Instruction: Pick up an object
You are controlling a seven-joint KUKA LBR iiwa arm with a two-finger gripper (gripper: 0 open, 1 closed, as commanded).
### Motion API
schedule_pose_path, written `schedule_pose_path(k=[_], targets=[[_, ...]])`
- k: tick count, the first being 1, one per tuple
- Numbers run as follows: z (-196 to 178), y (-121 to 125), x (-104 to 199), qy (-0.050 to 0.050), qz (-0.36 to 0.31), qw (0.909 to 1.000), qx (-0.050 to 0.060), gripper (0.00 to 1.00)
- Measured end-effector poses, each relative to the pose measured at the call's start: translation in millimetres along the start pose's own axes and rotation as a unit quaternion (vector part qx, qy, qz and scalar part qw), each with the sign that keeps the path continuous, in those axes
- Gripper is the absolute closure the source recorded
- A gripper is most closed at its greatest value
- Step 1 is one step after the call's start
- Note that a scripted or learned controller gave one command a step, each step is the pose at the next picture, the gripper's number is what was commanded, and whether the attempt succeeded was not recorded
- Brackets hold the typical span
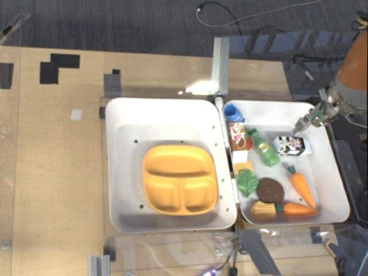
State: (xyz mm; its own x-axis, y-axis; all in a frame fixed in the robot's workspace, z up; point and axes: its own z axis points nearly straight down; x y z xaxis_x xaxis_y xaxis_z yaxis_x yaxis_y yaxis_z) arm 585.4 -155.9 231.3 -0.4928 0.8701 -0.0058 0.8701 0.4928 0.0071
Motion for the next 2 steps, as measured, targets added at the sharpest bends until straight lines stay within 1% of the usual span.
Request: schedule_pose_path(k=[1,2], targets=[[7,46,-44,0.0,0.007,1.0,0.0,1.0],[-6,49,-44,-0.003,0.003,1.0,-0.003,1.0]])
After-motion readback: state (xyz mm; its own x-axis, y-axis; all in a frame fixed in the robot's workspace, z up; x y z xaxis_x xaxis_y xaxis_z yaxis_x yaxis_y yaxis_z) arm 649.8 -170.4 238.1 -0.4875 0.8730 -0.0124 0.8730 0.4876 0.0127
